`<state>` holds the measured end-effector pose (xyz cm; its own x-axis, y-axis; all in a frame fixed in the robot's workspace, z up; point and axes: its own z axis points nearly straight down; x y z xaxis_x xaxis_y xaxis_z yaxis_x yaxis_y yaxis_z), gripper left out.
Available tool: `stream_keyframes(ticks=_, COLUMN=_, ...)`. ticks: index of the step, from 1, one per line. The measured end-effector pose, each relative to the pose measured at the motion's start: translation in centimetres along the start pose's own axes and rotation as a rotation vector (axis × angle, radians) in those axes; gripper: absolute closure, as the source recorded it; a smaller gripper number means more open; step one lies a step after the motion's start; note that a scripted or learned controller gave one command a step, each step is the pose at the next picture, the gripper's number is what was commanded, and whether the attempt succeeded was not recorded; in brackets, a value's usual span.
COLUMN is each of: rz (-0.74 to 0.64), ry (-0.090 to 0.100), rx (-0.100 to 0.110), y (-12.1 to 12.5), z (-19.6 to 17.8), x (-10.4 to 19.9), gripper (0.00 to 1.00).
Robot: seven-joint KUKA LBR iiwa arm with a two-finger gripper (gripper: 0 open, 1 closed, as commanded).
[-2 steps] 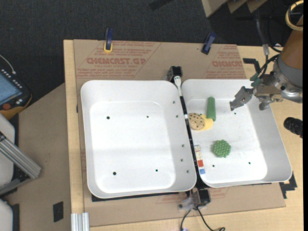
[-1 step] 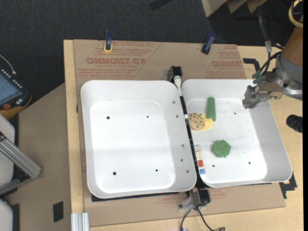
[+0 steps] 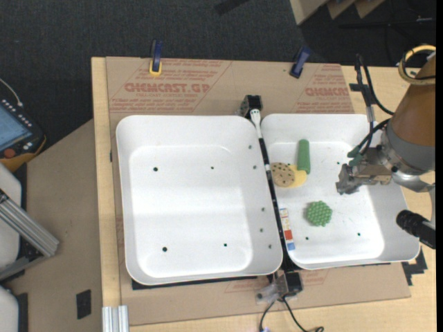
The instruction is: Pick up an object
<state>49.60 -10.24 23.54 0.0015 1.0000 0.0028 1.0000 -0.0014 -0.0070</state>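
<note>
Two white bins sit side by side on my table (image 3: 208,81), a cardboard-topped surface clamped at its far edge. The left bin (image 3: 138,144) offers me nothing to take; the right bin (image 3: 325,258) carries all three candidates.

My arm reaches in from the right, and my hand (image 3: 348,185) hangs over the right-hand part of the right bin, above bare white floor. Whether it is released or clenched I cannot tell, since its tip shows as a dark, indistinct shape from this angle. Nothing is visible in it, so I judge the pick not yet made: every object lies on the bin floor, and the whole of the grasp and lift is left to do.

Largest of the three is a green bumpy ball (image 3: 318,214), lying toward the near side of the bin, to the left of my hand and a little nearer the camera, close but apart from it. Next, a green cylinder (image 3: 303,156) lies lengthwise toward the far side, up and to the left of my hand. Just beside its lower end, near the divider between the bins, rests a tan perforated disc (image 3: 281,173), which looks to overlap a small yellow piece (image 3: 299,179); these lie farthest from my hand. By my reckoning the ball is the nearest target.
</note>
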Motion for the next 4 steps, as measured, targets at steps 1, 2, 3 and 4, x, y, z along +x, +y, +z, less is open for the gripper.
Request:
stream_keyframes(ticks=1, rz=-0.008, ry=-0.003, rx=-0.009, y=1.6, z=-0.4, x=8.2, gripper=1.00)
stream_keyframes(ticks=2, rz=-0.007, ry=-0.002, rx=-0.015, y=0.1, z=-8.3, x=11.4, gripper=1.00)
stream_keyframes(ticks=3, rz=-0.009, ry=0.000, rx=-0.018, y=-1.8, z=-17.5, x=16.6, gripper=1.00)
stream_keyframes(ticks=4, rz=0.002, ry=-0.003, rx=-0.002, y=-1.8, z=-10.4, x=12.0, gripper=1.00)
